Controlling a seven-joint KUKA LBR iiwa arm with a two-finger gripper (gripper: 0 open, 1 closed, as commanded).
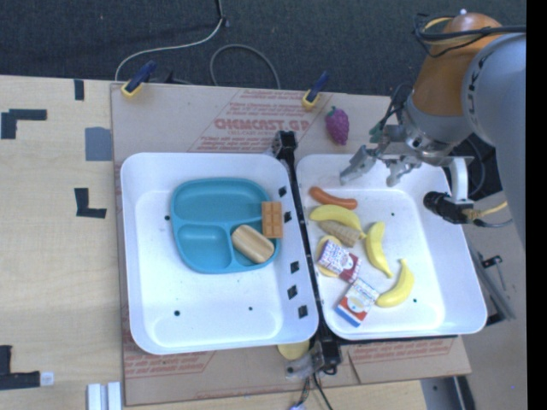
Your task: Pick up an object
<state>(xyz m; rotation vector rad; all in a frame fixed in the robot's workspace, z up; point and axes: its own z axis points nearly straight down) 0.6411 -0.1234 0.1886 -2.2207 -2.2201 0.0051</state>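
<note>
1. The task names no one object; the nearest thing to the gripper is a hot dog, a smooth, reddish-orange, sausage-shaped toy lying near the far edge of the right bin.
2. The gripper hangs above the far rim of that bin, its two grey fingers spread wide with nothing between them.
3. Just below the hot dog lie two glossy yellow bananas, one curved and plain, the other duller with a brownish patch.
4. Further right, a slim banana and a fatter curved banana lie near each other, both smooth plastic.
5. Two small flat cartons sit among them: a red and white one and another with red and blue at its edges.
6. The left bin is a shallow white tray with rounded corners; it holds a matte teal divided plate.
7. A tan bread roll rests in the plate's near-right compartment, and a ridged orange waffle piece lies on its right rim.
8. A knobbly purple bunch of grapes lies on the brown board beyond the bins.
</note>
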